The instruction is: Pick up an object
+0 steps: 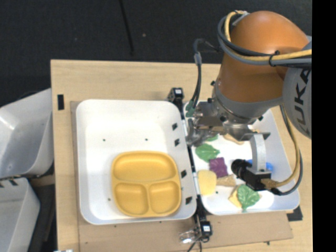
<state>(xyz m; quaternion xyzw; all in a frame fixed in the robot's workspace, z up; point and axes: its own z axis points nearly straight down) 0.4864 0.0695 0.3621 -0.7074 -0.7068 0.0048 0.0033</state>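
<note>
The gripper [202, 130] hangs over the right bin [281, 201] close to the divider between the bins; the arm hides its fingers, so I cannot tell their state. Little room shows around it. Just below it lie a green leaf [207, 151], a purple piece [219, 167] and a yellow block [207, 182]. Far left of it, the left bin [94, 140] holds a yellow tray [146, 184], with bare floor above.

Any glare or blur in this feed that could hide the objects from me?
Camera view: the left bin floor is glary white; the tray reads sharp; the arm covers and shades the right bin's upper part; toys there look soft-edged.
</note>
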